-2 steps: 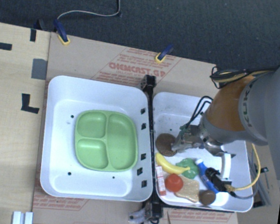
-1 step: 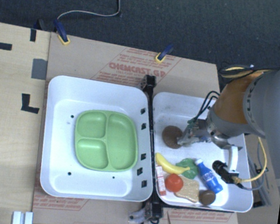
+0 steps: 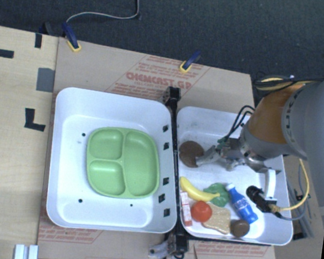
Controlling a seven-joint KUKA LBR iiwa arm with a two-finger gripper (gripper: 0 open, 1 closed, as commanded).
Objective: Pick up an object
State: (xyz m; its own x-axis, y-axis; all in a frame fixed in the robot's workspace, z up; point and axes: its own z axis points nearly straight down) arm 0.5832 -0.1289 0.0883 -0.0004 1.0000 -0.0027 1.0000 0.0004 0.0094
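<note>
My gripper (image 3: 208, 157) is low in the right bin (image 3: 208, 119), at the end of the grey and orange arm. It points left, with its tip right beside a brown round piece (image 3: 190, 152) near the bin's left wall; whether they touch is unclear. Nearer the front lie a yellow banana (image 3: 196, 190), a green leafy piece (image 3: 220, 191), a blue bottle (image 3: 241, 205), a red tomato (image 3: 201, 211), a slice of toast (image 3: 219, 221), a small brown ball (image 3: 239, 228) and a red and white packet (image 3: 185, 209).
The left bin (image 3: 75, 108) holds a green divided plate (image 3: 123, 162). A black divider (image 3: 170, 151) runs between the bins. The arm's body and cables cover the right bin's right side. Both bins stand on cardboard over a wooden bench.
</note>
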